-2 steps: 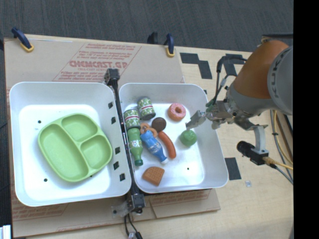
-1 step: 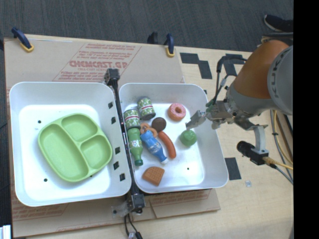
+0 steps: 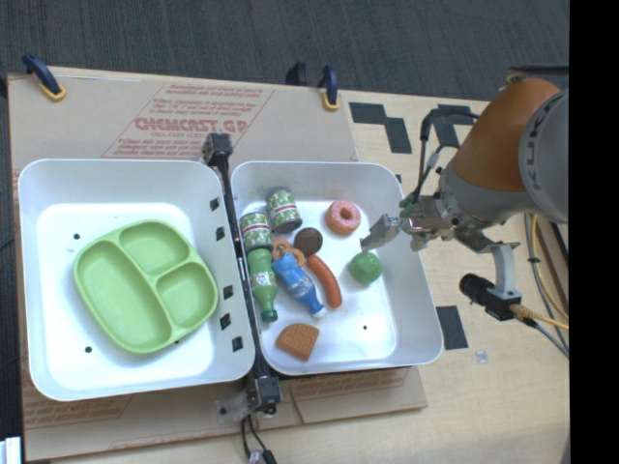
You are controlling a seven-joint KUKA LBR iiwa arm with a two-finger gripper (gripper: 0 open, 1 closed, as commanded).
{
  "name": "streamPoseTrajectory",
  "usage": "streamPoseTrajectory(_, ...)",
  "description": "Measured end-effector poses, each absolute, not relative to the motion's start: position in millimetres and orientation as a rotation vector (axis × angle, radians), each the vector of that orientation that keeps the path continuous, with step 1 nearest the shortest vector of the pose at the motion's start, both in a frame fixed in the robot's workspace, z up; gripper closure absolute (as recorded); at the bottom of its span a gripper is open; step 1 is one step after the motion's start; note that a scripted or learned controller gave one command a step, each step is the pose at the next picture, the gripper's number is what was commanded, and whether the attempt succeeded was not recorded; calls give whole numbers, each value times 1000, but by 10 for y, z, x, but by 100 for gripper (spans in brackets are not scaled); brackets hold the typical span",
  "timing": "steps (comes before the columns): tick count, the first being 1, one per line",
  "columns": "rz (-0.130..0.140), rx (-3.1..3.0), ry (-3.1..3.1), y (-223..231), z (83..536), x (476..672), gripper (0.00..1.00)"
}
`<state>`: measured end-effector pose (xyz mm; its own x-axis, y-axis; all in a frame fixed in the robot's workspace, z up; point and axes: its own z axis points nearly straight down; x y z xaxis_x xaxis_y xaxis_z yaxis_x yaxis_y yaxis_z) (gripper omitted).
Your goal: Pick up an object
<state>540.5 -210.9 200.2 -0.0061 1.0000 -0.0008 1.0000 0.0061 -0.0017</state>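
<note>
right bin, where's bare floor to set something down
Bare floor lies in the right bin along its near right corner, past the waffle and below the green ball. The left half is crowded: cans, bottles, sausage.

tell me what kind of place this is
Likely a robot lab test bench: a grey arm reaches over two white bins of toy food, such as a donut, on a cardboard sheet clamped to the bench.

A grey arm point(image 3: 542, 162) is seen, banded in orange behind the metallic end effector point(image 3: 379, 233), with black cables looped above it.
</note>
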Motion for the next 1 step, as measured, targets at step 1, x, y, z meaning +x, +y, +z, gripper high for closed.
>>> streamPoseTrajectory(1,3,-2214,-2228,-2109,2002,5405,0)
